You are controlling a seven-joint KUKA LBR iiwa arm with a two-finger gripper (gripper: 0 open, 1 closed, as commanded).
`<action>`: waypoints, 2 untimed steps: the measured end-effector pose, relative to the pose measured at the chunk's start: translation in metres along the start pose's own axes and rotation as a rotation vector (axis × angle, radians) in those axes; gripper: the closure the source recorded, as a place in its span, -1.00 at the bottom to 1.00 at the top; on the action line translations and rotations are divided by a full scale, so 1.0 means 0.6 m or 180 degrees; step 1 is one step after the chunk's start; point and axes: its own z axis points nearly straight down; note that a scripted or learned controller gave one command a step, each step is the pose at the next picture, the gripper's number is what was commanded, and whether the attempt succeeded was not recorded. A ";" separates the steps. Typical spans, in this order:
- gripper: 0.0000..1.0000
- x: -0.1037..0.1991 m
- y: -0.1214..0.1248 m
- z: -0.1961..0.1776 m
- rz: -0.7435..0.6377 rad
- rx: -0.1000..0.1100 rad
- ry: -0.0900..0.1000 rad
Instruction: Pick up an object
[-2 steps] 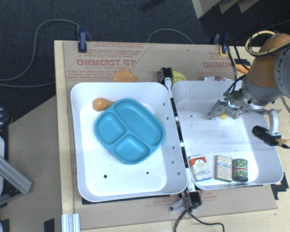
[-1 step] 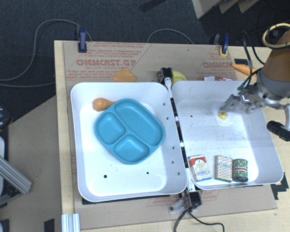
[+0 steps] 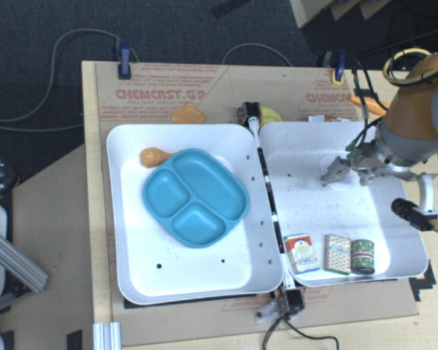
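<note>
Nearest the camera, along the near edge of the right bin [image 3: 394, 268], three small things stand in a row: a small red and white carton [image 3: 301, 253] on the left, a pale patterned packet [image 3: 337, 254] in the middle touching or just beside it, and a little green can [image 3: 363, 256] on the right, lying against the packet. Any of these could be the object to pick; none is between the fingers.

The gripper [image 3: 348, 168] hovers over the far part of the right bin, well apart from that row. Its fingers are spread wide, one finger [image 3: 334, 170] reaching left, with nothing between them. The grey arm with its orange band [image 3: 411, 115] comes in from the right.

In the left bin [image 3: 131, 261] a blue divided plate [image 3: 195, 197] lies near the middle, with an orange drumstick-shaped toy [image 3: 155, 156] touching its far left rim. Beyond the bins, on the bench [image 3: 204, 86], sit an orange lump [image 3: 187, 113] and a yellow-green thing [image 3: 269, 115].
</note>
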 end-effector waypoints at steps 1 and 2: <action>-1.00 0.094 -0.142 0.059 0.0003 0.0018 0.0007; -1.00 -0.047 -0.055 -0.087 0.0017 -0.0053 -0.0037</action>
